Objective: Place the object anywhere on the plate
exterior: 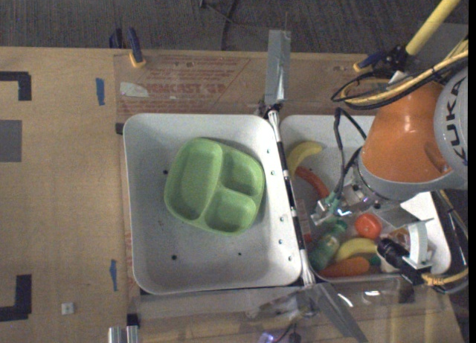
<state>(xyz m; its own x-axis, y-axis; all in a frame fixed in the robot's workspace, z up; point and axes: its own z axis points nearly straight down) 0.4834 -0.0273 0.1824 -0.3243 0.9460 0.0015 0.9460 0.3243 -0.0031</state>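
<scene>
A grey arm (416,140) with an orange band is seen reaching in from the right and bent down over the right bin (439,256), its wide orange section covering much of that bin's upper half. Below the band, the wrist narrows to a metal gripper (332,211) that is pointed down and to the left, low over the toys near the bin's left wall. Whether the gripper is open or closed, or whether anything is caught in it, cannot be told — the tips are lost among shiny metal parts and cables.

The green plate (216,185) — a tray with three compartments — is found in the left bin (149,260), slightly above the middle and turned at an angle. Nothing is seen lying on it.

The toys are gathered in the right bin. A yellow banana (303,153) is laid near the upper left corner, with a red pepper (312,181) just below it. Just beside the gripper, a red tomato (367,225) is seen, and under it a second yellow piece (357,247) and an orange carrot (346,266). A green item (325,248) is placed against the left wall, just below the gripper. Yellow and black cables are draped over the arm at the upper right
</scene>
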